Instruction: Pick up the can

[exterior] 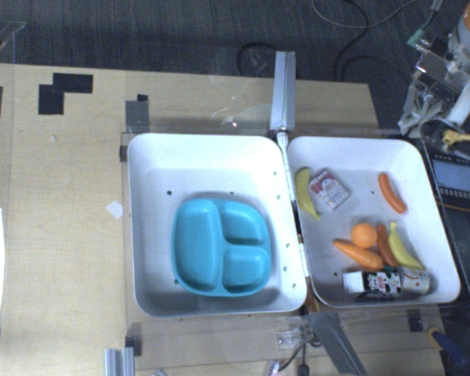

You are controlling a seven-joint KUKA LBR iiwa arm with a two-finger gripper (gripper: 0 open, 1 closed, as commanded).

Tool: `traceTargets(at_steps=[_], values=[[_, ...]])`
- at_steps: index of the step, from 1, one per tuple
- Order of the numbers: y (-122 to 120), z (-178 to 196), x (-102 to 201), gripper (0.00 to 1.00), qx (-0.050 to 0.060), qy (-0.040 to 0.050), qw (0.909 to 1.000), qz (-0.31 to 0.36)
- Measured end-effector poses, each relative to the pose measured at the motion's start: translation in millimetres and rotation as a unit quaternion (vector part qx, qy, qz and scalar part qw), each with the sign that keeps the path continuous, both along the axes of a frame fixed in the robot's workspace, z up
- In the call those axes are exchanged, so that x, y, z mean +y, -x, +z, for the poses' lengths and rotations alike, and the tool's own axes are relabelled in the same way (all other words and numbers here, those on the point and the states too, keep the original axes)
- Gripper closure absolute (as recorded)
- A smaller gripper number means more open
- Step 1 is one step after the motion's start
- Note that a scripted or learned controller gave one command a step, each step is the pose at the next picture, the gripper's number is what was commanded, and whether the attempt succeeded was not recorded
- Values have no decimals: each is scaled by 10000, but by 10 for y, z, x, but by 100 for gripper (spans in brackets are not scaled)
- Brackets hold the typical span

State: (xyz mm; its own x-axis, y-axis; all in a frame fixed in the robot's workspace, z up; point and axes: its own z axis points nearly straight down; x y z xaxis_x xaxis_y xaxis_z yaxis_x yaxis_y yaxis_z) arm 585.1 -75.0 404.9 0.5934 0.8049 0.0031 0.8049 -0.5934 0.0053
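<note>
Can (387, 283) lies on its side along the right bin's (360, 151) near wall, long axis left to right, a banana (405, 248) and carrot (357, 253) just behind it. Your gripper (437, 92) hangs well apart, past the bin's far right corner; you cannot tell its state.

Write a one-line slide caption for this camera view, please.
Gripper above right white bin; white cylindrical can lies by its near wall; blue divided plastic tray in left bin.
</note>
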Motion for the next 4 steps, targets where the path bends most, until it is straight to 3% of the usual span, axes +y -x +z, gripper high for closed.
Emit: traceTargets(at_steps=[1, 2, 3, 4], values=[[88, -1478, 297, 100, 17, 2, 9858, 1679], [459, -1735, 478, 100, 24, -11, 9992, -408], [447, -1629, 481, 100, 13, -14, 9992, -394], [66, -2031, 200, 100, 27, -7, 9899, -1417]])
